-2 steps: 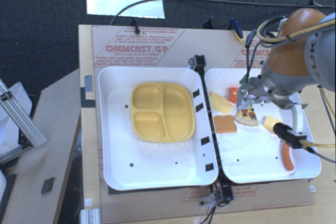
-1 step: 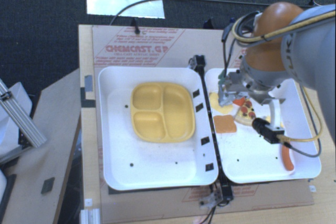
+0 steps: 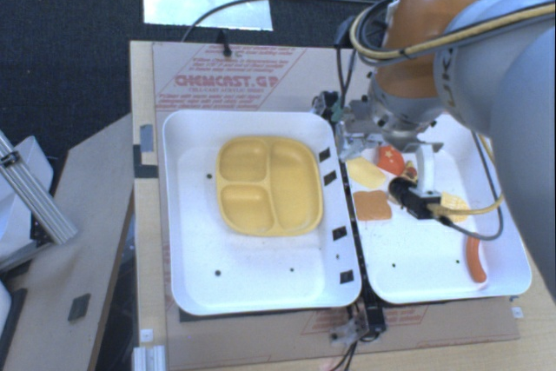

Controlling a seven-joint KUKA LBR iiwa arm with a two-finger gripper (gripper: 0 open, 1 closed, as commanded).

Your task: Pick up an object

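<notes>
One tray (image 3: 269, 185), apart from bin walls (image 3: 170, 213).

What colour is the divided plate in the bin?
The divided plate is yellow; camera view.

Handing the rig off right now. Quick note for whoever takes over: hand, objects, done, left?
Hand: low over the back-left of the right bin, at the red toy piece; no grasp can be confirmed.
Things: the right bin also holds a pale yellow slice, a brown square slice and an orange sausage near its front right. The left bin holds a yellow divided plate.
Done: nothing visibly lifted.
Left: grasp one object and lift it clear.
</notes>
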